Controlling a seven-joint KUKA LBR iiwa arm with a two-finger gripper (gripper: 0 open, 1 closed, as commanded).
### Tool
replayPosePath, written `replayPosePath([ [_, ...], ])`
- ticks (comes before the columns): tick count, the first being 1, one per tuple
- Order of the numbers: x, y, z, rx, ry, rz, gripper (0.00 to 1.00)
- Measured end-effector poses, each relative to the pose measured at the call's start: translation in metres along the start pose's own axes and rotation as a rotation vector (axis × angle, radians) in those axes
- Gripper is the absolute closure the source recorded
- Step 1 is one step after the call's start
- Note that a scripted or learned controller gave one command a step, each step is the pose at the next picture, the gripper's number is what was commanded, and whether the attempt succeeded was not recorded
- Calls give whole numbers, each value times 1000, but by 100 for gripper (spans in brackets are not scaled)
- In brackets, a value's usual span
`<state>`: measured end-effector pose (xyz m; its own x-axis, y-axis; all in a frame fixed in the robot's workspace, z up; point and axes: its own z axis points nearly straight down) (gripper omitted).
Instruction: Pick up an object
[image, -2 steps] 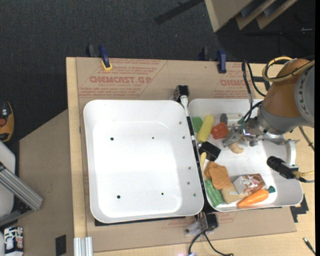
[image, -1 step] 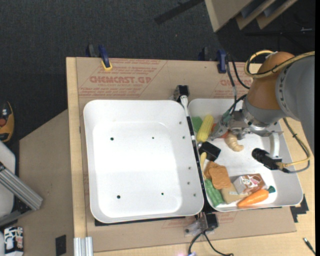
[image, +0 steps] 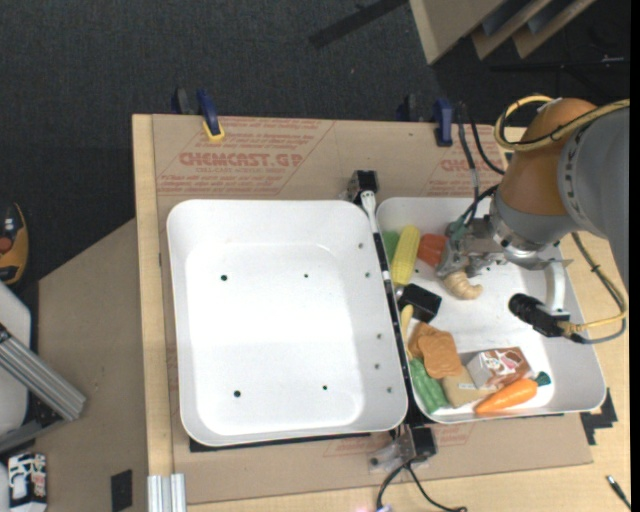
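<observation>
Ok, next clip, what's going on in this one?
A grey arm with an orange band reaches in from the right over the right bin, its gripper low among toy food items. It sits just above a beige piece, next to the corn cob and a red piece. Nothing is visibly held. A carrot lies near the front. The left bin sits alongside.

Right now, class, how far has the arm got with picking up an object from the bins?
Done: the grey arm's gripper has reached into the right-hand white bin and sits low over the pale beige lumpy object. In hand: nothing visibly gripped. Left: grasp and lift; the yellow corn cob, orange carrot and black block lie untouched.
</observation>
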<state>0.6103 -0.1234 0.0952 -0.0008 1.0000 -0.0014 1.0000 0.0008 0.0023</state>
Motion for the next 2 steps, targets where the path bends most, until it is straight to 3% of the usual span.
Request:
replayPosePath([
  [1,32,-54,10,3,2,2,100],
  [2,91,-59,-125,-12,3,-7,100],
])
